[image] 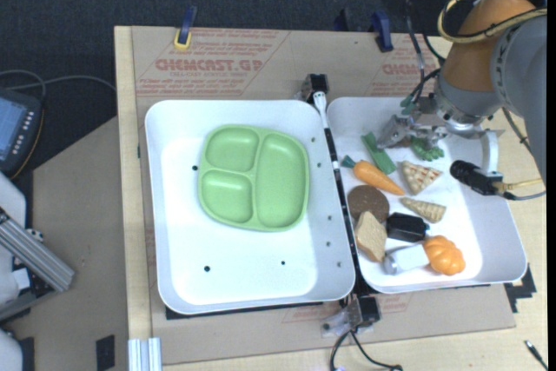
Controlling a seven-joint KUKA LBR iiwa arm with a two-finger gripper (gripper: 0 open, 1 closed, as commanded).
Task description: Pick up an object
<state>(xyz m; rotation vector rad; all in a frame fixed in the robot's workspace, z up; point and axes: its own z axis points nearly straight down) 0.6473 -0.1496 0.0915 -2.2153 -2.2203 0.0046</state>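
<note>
You find the two-finger gripper [415,135] low over the back of the shallow white right-hand bin [504,230], under the grey arm's orange band, its metal fingers tangled visually with cables, so whether they are spread or closed cannot be told, and nothing is seen held between them. Just under and beside it lie dark green leafy plastic pieces [379,147], which reads as the likely target, since the tool sits right above them. A little nearer you than the gripper rests a smooth orange toy carrot [377,177] with a green tip, and beside that a tan, grid-marked wedge [420,176]. Farther forward are a round brown disc [368,202], a pale bread-like slice [371,235], a second tan wedge [424,209], a small black block [406,228] and a glossy orange lumpy toy [445,255]. Well off to the gripper's far side, in the left white bin [174,265], sits a matte light green three-compartment plate [255,177]. The clutter stays in one bin, I judge, so picks can start there.
</note>
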